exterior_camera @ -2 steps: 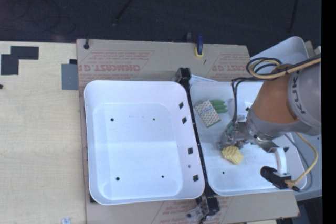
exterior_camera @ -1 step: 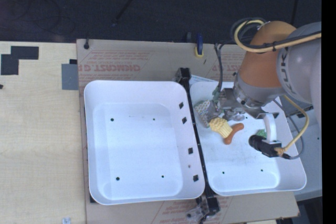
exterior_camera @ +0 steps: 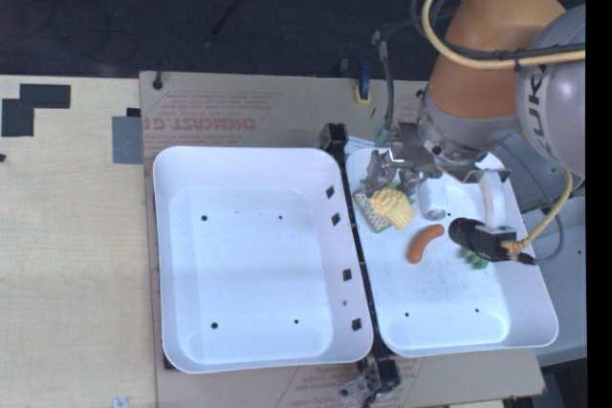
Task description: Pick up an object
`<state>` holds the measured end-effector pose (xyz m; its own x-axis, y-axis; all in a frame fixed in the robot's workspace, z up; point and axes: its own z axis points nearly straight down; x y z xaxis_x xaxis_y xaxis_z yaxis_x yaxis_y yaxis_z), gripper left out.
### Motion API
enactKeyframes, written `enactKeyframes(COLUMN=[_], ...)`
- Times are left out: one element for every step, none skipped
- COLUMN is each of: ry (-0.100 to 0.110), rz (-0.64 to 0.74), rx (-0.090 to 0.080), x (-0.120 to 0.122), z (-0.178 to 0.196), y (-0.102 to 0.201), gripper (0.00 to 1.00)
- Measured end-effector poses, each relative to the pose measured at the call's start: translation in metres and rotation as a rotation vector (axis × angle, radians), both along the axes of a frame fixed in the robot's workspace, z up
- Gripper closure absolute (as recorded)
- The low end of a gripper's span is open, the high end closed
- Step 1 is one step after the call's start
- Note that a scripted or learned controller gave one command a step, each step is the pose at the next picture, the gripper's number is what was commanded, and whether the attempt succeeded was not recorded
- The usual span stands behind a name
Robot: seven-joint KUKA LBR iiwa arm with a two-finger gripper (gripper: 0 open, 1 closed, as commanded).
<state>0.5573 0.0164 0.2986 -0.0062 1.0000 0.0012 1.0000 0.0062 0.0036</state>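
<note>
Gripper (exterior_camera: pixel 383 169) over corn (exterior_camera: pixel 392 205), far side of right bin (exterior_camera: pixel 449 301); seemingly approach step. Open or closed: cannot tell. Next: descend, clamp corn.

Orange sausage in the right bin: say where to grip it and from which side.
Probably grip the orange sausage at its middle, straight from above, closing across its narrow width. It lies flat and slanted in the right bin, bare floor along both long sides, apart from the yellow corn piece.
</note>
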Motion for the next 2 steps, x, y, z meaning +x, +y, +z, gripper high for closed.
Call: enactKeyframes(ry=[0.008, 0.004], rz=[-0.005, -0.007], rx=[-0.002, -0.003], x=[-0.005, 0.039], z=[-0.011, -0.01], y=[0.001, -0.014], gripper=[1.0, 1.0])
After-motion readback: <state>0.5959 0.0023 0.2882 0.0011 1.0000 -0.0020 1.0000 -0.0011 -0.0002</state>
